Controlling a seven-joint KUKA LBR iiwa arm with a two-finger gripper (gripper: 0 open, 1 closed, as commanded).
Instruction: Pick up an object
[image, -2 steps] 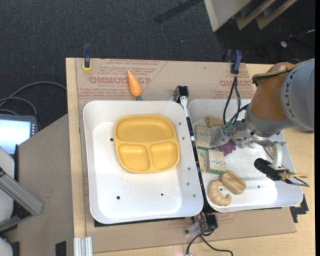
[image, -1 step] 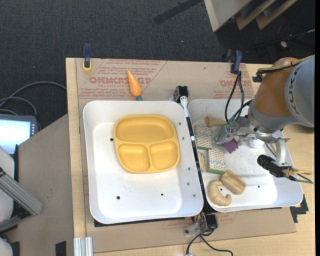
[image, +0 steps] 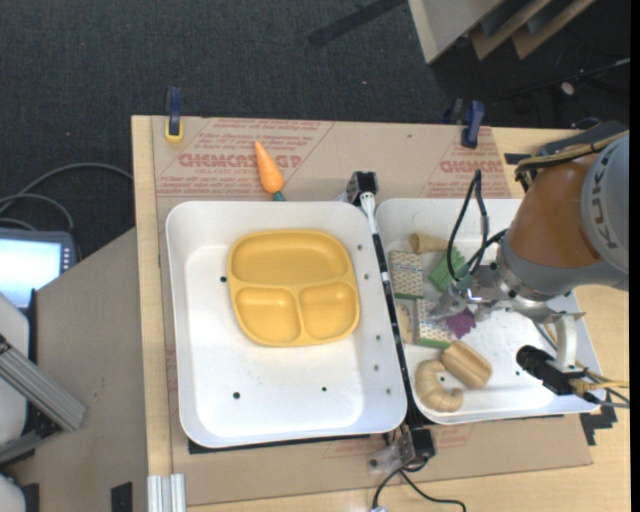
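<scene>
Objects for picking lie jumbled in the right bin (image: 500, 400): a purple piece (image: 460, 322) near its centre, a green piece (image: 443, 270) toward 11 o'clock of it, a patterned cloth (image: 407, 272) against the bin's 9 o'clock wall, a small tan stick (image: 426, 243) at 11 o'clock, and a tan block (image: 467, 363) touching a curved bread-coloured piece (image: 438, 387) at 7 o'clock. The arm (image: 560, 225) reaches in from 3 o'clock, its gripper (image: 462, 297) low over the purple and green pieces; whether the fingers are apart or together cannot be told. The left bin (image: 200, 350) carries a yellow divided plate (image: 294, 285). A toy carrot (image: 267, 167) rests on the surface at the left bin's 12 o'clock edge.
</scene>
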